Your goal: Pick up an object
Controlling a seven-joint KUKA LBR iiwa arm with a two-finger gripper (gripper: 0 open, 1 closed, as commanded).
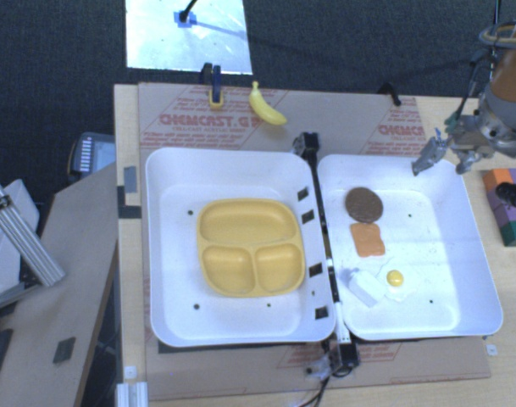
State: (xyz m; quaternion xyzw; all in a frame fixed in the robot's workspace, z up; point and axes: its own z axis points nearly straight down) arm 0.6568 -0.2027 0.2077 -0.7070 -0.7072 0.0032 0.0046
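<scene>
A: Objects for the pick lie in the right bin (469, 253): a brown disc (363, 203), an orange slab (368, 240) just below it, a white block (365, 289), and a fried-egg toy (395, 279) beside that; which would you go for?

B: Probably the disc, nearest the gripper (444, 155); the gripper hangs over the bin's far right corner, fingers spread apart, nothing between them; so I judge this the approach step, with no grasp begun.

A: And the next move?

B: Travel left and toward the camera over the disc, then descend; flat pieces give little edge to pinch. The yellow tray (245, 246) fills the left bin (169, 185); a banana (266, 107) sits outside on the board.
</scene>
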